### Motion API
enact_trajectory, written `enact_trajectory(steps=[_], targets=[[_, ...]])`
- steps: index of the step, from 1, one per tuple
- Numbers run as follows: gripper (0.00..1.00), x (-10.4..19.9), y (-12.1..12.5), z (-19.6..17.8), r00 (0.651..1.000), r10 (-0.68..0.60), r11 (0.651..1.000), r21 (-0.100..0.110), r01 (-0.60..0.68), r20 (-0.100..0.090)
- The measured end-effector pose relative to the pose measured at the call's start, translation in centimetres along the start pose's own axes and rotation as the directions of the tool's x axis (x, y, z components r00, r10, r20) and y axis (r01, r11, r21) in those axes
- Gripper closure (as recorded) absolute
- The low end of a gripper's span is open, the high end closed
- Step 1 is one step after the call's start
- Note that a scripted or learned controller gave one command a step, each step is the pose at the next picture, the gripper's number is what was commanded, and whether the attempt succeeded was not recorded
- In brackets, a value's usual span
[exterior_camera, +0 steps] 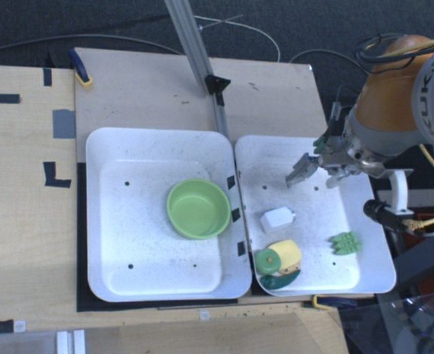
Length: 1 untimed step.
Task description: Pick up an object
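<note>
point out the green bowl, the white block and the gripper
green bowl (198,209): camera view, on the bowl's inner floor
white block (277,217): camera view, on its top face
gripper (317,172): camera view, midway between its fingertips

No legible text, label, brand, number or sign anywhere in the camera view. Dark tape marks on the pale wooden bench top (25,198) near its left edge are plain shapes, not letters. Small white rectangular block (277,217) in the right shallow white bin (364,271): faces blank at this resolution. Round green plastic bowl (198,209) in the left shallow white bin (114,271): no marking seen. Yellow and green toy (280,261) at the right bin's near edge: too small to tell any print.
</note>
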State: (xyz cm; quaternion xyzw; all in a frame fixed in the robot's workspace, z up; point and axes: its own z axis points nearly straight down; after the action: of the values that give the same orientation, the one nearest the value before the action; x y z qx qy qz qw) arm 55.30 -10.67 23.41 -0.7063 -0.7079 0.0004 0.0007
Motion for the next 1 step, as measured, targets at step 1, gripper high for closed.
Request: enact_trajectory(steps=[1], targets=[[0.00,-0.01,0.00,0.00,1.000,0.000,1.000,0.000,0.000,0.000]])
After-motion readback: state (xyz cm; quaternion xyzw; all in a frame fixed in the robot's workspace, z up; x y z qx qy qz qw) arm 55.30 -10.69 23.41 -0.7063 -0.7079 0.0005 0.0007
